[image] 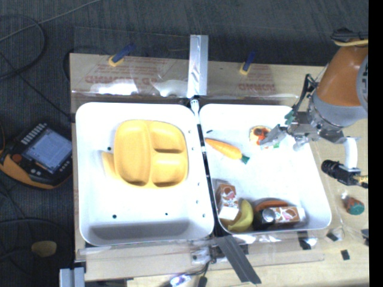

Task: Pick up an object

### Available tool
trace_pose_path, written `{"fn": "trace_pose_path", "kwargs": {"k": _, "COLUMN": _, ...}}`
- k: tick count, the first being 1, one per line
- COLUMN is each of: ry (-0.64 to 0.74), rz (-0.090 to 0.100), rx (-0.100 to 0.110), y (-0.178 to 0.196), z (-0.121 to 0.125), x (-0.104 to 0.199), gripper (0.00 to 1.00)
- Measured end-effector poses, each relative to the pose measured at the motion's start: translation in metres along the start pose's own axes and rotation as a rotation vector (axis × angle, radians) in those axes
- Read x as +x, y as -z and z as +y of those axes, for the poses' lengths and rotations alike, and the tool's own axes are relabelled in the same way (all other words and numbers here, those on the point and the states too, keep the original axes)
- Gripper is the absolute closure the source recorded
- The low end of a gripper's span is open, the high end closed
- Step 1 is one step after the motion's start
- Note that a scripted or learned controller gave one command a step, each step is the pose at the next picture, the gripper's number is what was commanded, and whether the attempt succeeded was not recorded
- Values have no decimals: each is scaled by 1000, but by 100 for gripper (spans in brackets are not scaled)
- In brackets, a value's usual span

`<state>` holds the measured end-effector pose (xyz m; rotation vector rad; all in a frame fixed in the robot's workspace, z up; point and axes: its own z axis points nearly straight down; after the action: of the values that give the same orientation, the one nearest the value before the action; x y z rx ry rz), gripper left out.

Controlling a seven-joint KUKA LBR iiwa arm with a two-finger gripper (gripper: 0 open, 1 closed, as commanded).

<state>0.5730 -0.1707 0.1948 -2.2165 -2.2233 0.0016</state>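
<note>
My gripper [286,140] hangs over the upper right part of the right bin [317,187], open, with nothing between its fingers. Just to its left lies a small round orange and red object [259,133], beside the left fingertip and apart from it. An orange carrot with a green tip [224,149] lies slantwise further left. Along the bin's front wall sit a brown snack packet [226,197], a yellow banana [242,216] and a dark can-like object with a red label [276,213].
The left bin [96,178] holds a yellow divided plate [149,151]. A metal divider [203,160] runs between the bins. A handheld controller [39,154] lies on the floor at the left. Small loose items lie on the bench at the far right [354,205].
</note>
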Motion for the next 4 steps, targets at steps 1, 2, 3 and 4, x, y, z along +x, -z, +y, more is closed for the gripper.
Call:
{"fn": "trace_pose_path", "kwargs": {"k": 1, "ry": 101, "rz": -9, "rx": -20, "y": -92, "z": 55, "x": 20, "gripper": 0}}
{"fn": "trace_pose_path", "kwargs": {"k": 2, "ry": 101, "rz": -9, "rx": -19, "y": -83, "z": 55, "x": 20, "gripper": 100}}
{"fn": "trace_pose_path", "kwargs": {"k": 3, "ry": -176, "rz": -7, "rx": 37, "y": -96, "z": 78, "x": 38, "gripper": 100}}
{"fn": "trace_pose_path", "kwargs": {"k": 4, "ry": -149, "rz": -4, "rx": -2, "y": -11, "z": 96, "x": 109, "gripper": 100}}
